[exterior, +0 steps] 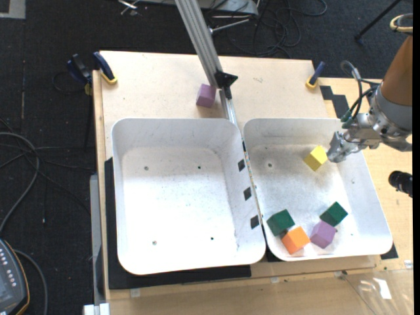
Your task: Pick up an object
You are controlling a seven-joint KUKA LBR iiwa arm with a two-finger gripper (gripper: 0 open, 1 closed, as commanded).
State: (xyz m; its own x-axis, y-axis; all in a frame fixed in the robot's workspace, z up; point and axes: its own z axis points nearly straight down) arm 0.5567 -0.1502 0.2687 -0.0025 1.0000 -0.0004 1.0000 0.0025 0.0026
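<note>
Room: dark carpet floor with loose cables all over, and a wooden bench [164, 87] sitting in the middle of it.
Bench: two shallow white bins side by side, the left bin [125, 176] and the right bin [371, 195]. A slanted metal pole [200, 38] comes down to the bench's far edge, with a purple block [206, 96] just beside its foot, outside the bins.
Yellow block [316, 157]: in the right bin, up near its far right corner. It's a cube, so no real long axis; it sits turned so one corner points at the near edge.
Other blocks: a bunch near the right bin's near edge, namely a dark green one [281, 221], an orange one [295, 239] touching it, a light purple one [323, 234] and another green one [335, 213] right beside that.
Gripper [336, 151]: reaching in over the right bin's right edge, tip just beside the yellow block, maybe touching its right side. Honestly can't tell how far apart the jaws are, and I don't see the block between them.
</note>
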